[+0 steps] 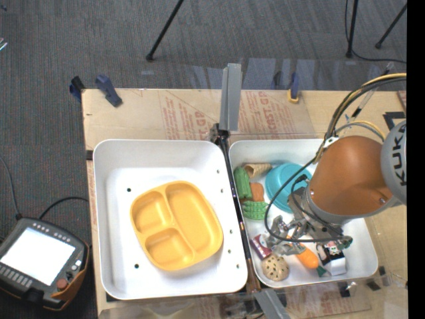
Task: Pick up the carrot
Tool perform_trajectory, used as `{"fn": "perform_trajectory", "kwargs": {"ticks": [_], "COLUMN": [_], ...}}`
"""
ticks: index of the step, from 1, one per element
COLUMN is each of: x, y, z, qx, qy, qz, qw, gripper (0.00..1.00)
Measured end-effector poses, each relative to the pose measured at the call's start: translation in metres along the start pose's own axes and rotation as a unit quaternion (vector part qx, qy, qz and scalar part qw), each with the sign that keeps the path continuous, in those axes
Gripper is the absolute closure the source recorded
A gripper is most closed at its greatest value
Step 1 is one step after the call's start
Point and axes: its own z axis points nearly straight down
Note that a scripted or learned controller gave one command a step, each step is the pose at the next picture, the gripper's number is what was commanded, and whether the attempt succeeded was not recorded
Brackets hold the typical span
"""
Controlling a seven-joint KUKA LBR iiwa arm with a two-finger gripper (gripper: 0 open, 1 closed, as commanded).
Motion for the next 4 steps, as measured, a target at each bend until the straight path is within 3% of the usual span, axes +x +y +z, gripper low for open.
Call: {"fn": "perform_trajectory", "kwargs": {"ticks": [1,2,3,4], "x": [-0.016,-0.014,0.003,0.001], "y": [0.005,0.006,-0.020,-0.010], "z": [-0.184,-0.179,-0.035,0.015], "qx": [0.003,-0.001,-0.006,0.001], "qy": [0.000,0.004,0.010,0.002], "qz": [-0.074,-0.072,-0.050,0.067], "qw": [0.9973,0.9974,0.9987,0.9977], "gripper": [1.00,0.00,0.00,0.00]}}
